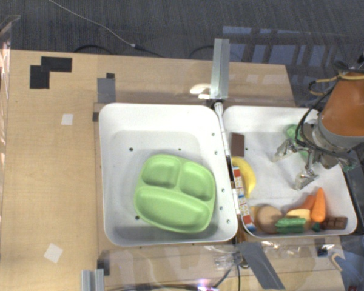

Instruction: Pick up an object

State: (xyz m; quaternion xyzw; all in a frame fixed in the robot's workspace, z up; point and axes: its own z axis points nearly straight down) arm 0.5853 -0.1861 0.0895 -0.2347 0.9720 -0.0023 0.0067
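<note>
My gripper point(295, 165) hangs over the right bin point(264, 123), below the orange band of the arm point(350, 105). Its two fingers are spread open and nothing sits between them. A yellow banana point(246, 174) lies to its left beside the bin's divider wall. An orange carrot point(317, 204) lies just below the gripper at the bin's front right. A small green object point(290, 131) peeks out behind the wrist, partly hidden.
Along the right bin's front edge lie a brown round item point(266, 216), a green piece point(289, 225), a yellow piece point(298, 213) and a dark brown block point(335, 223). Another brown block point(237, 142) sits near the divider. A green divided plate point(176, 193) lies in the left bin point(121, 138).
</note>
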